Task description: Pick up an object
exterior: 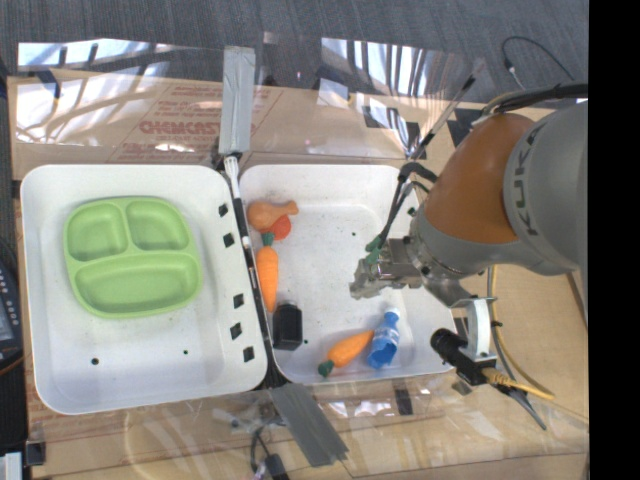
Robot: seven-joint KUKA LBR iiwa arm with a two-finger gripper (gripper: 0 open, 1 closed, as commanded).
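My gripper hangs over the middle of the right bin, at the end of the grey arm with its orange band. Just below it in the view lies a blue bottle with a white cap, and an orange carrot rests against the bottle's left side. A second carrot lies along the bin's left wall. Above that carrot sit a tan drumstick and a small red piece. A black block stands at the lower left of the bin. Nothing shows in the gripper.
The left bin holds a green divided plate. A grey taped divider runs between the bins. Cables and a black fitting hang off the arm at the right bin's lower right corner.
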